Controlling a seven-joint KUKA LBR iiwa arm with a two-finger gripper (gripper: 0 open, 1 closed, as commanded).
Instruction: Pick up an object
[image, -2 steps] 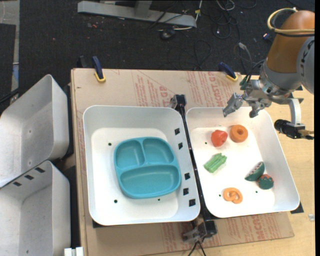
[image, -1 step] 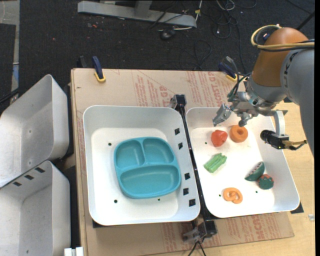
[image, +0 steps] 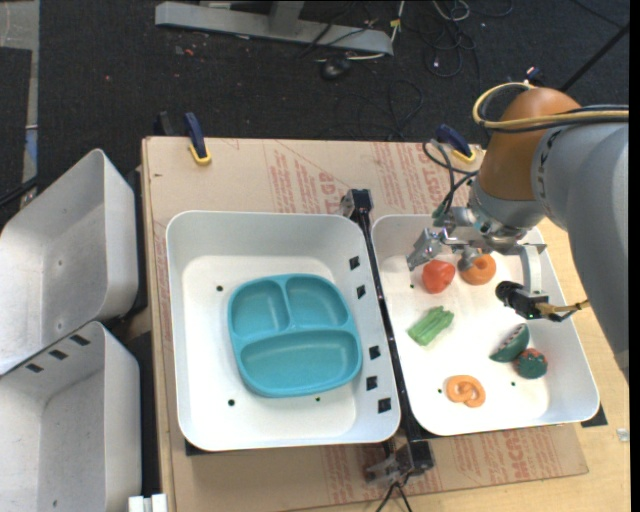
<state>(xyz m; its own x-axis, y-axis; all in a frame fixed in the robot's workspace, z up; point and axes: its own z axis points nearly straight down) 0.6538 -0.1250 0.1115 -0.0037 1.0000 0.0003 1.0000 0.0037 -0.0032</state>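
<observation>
Even, bright overhead light. White bins (image: 270, 245) near overexposed, mild glare. Soft short shadows under objects. Floor (image: 300, 90) beyond desk (image: 290, 165) dark. Focus sharp; slight grain.

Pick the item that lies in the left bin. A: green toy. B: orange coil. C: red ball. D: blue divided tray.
D: the blue divided tray lies alone on the left bin floor, while the small toys lie in the right bin.
</observation>
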